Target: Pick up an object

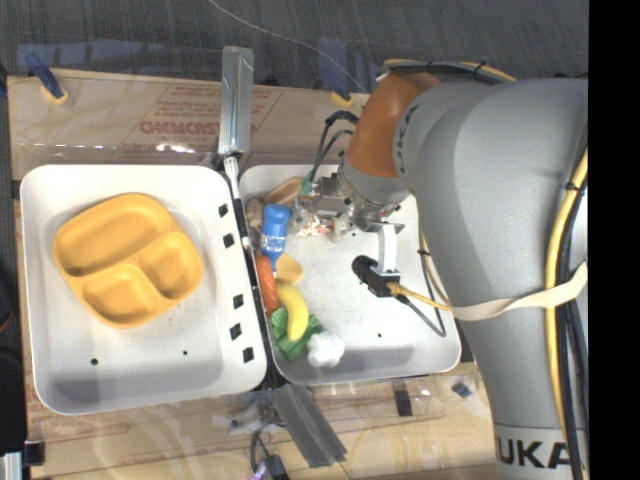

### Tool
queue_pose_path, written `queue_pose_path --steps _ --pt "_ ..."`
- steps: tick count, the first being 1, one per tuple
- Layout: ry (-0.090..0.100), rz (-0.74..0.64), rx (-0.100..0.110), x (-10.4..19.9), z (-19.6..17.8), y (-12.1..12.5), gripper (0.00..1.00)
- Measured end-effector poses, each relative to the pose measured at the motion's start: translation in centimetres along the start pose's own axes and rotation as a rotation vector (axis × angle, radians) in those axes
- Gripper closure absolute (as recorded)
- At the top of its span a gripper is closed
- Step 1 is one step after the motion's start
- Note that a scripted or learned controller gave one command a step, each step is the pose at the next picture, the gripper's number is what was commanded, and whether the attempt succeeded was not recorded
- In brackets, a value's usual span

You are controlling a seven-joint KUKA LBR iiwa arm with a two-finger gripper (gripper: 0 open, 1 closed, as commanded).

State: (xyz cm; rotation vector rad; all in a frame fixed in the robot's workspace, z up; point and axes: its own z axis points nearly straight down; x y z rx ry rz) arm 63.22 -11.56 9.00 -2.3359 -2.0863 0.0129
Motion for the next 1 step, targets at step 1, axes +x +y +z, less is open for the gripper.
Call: queue_pose_path --steps 1 --pt "0.000 -0.003 0.009 -0.05 -0.70 -0.19 1.00"
